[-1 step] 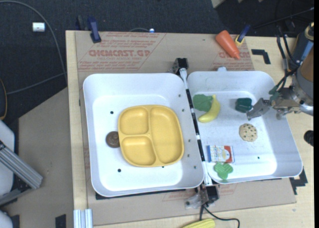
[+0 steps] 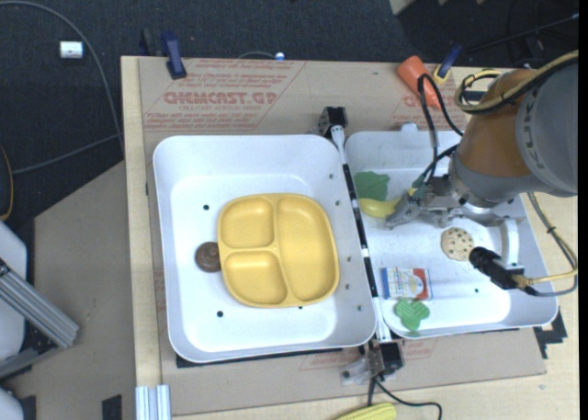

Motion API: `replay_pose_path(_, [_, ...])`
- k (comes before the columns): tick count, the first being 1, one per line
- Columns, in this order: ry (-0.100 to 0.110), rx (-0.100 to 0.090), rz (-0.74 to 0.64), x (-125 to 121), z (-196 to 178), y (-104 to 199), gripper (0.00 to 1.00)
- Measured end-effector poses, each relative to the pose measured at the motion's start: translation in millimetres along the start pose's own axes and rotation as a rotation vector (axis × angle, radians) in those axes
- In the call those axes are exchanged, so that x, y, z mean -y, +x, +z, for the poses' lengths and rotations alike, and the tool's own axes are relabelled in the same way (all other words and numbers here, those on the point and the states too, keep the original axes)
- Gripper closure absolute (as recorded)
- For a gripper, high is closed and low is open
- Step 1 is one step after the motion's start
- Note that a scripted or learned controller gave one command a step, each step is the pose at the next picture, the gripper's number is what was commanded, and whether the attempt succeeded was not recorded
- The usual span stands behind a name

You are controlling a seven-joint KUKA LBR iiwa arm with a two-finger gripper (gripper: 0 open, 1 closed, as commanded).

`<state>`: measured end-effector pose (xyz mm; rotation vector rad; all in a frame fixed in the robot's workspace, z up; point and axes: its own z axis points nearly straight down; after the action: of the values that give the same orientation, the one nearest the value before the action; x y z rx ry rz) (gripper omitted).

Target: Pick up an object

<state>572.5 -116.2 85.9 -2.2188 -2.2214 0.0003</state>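
Plywood bench [image 2: 230, 96] with red printed lettering carries two shallow white bins side by side, and dark carpet surrounds it, with a grey cable looping at the upper left and blue clamps at the bench's far edge. Filling most of the left bin [image 2: 175, 225] is a yellow divided plate [image 2: 276, 248], with a small brown round object [image 2: 208, 256] tucked against its left edge. The grey arm with its orange band reaches over the right bin [image 2: 533, 312], and its gripper [image 2: 413, 207] sits low near that bin's far left part; how its pincer stands cannot be told. Just beside the gripper, toward the bin's left wall, lies a yellow banana-like piece [image 2: 377, 208] on a green leafy item [image 2: 370, 184]. Nearer the bin's middle rests a pale round cookie [image 2: 457, 243] dotted with dark specks. Toward the near edge lie a small flat packet [image 2: 405, 282] printed in red, white and blue and, touching it, a green toy piece [image 2: 412, 313].
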Motion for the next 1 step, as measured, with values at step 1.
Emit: replay_pose_path(1, [0.013,0.002,0.006,-70.8,1.9,-59.1,0.00])
